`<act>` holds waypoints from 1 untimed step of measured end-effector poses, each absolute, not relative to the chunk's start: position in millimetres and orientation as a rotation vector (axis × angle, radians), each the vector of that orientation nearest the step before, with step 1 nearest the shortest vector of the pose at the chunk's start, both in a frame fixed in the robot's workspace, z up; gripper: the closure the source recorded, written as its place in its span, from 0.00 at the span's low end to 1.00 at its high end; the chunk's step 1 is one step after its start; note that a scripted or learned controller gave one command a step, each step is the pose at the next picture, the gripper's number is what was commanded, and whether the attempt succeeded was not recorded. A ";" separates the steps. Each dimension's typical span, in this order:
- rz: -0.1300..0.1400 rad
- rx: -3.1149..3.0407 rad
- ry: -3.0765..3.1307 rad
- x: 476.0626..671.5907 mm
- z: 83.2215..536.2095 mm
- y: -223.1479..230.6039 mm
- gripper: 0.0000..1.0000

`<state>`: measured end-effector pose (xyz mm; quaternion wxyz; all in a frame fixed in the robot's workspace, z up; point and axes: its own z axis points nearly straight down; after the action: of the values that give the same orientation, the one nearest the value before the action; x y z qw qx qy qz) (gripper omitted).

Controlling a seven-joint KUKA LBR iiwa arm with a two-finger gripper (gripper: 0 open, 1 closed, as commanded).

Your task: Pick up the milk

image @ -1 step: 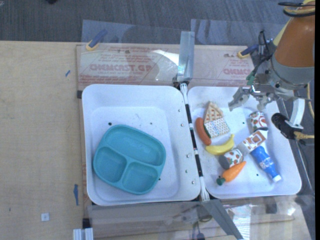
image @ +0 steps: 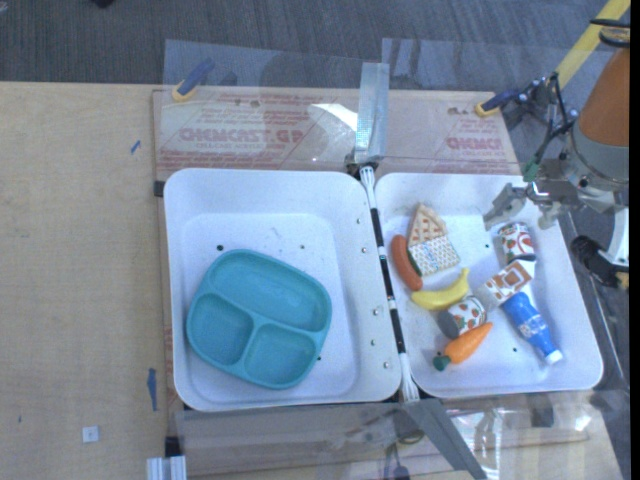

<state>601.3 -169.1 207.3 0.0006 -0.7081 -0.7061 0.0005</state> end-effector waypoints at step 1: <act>-0.002 -2.186 -2.252 589.1 134.0 -221.0 0.00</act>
<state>589.1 -221.0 134.0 0.0017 -0.6965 -0.7175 -0.0005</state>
